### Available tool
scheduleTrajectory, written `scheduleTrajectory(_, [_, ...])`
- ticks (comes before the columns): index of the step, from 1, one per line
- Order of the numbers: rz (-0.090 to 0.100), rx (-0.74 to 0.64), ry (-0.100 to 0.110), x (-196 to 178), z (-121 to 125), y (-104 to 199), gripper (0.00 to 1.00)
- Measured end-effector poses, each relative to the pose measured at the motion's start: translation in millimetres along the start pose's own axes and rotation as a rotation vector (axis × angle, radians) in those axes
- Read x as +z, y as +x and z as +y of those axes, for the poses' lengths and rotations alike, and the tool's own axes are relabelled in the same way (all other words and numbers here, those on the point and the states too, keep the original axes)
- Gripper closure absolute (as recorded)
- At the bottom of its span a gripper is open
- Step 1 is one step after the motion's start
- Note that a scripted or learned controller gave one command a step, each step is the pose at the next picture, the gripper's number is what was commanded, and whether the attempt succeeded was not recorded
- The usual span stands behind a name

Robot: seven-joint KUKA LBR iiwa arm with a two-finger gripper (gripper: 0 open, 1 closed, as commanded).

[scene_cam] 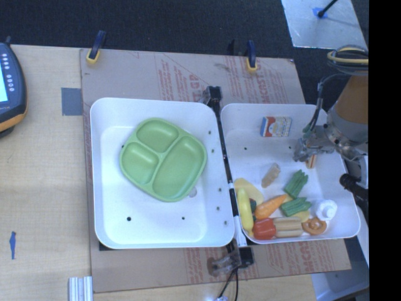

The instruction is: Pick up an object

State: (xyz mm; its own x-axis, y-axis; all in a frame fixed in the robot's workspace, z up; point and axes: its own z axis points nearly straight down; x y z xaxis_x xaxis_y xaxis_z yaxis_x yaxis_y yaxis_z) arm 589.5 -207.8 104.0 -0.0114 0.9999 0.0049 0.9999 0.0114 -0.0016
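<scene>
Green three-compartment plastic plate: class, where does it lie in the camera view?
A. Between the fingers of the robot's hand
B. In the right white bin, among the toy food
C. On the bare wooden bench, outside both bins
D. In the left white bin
D: the green three-compartment plastic plate lies flat inside the left white bin, while the toy food sits in the right white bin.

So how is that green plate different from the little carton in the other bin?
The green plate is large, rounded and split into three compartments; the carton is small, boxy and white with red and blue print. The plate lies alone in the left bin; the carton shares the right bin with toy foods. Both lie flat.
</scene>
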Motion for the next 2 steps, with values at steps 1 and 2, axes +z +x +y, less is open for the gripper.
scheduleTrajectory(1, [0.007,-0.004,0.004,0,1,3,0.0])
scheduleTrajectory(2, [-0.004,0.004,-0.003,12,64,29,0.0])
